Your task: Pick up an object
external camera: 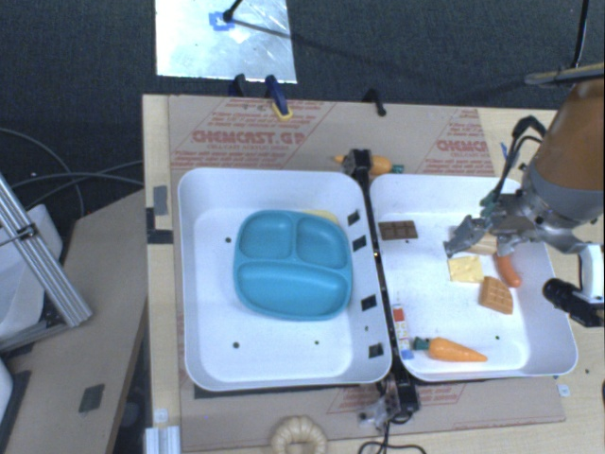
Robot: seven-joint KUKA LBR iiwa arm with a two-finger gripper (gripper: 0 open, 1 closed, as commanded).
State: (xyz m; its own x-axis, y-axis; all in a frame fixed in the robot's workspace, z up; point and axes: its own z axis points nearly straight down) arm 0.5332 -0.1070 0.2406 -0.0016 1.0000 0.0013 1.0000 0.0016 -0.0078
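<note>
While the arm [572, 159] reached in from the right edge of the frame, its gripper [484, 239] hung over the upper right part of the right bin [425, 282], and honestly I couldn't tell if it was open or closed, too much grey metal bunched together there. Nothing visibly sat in it.

Stuff in the right bin: a chocolate bar [398, 230] up near the top left corner, a pale cheese slice [465, 270] just below the gripper, a waffle [495, 295] just down and right of the cheese, a small sausage [509, 270] right beside the cheese on its right, partly tucked under the gripper's body. A carrot [457, 351] lay along the bottom edge of that bin, and a little striped thing [401, 329] sat along the left wall, too small to make out.

Left bin [203, 282] had a blue divided plate [292, 263] roughly in the middle, with something yellowish [322, 216] peeking out behind its top edge.

Both bins sat side by side on a cardboard sheet [236, 132] with red print. Up top left of the frame was a shiny foil square [194, 26] on the dark floor, and a blue clamp [276, 96] at the cardboard's top edge
</note>
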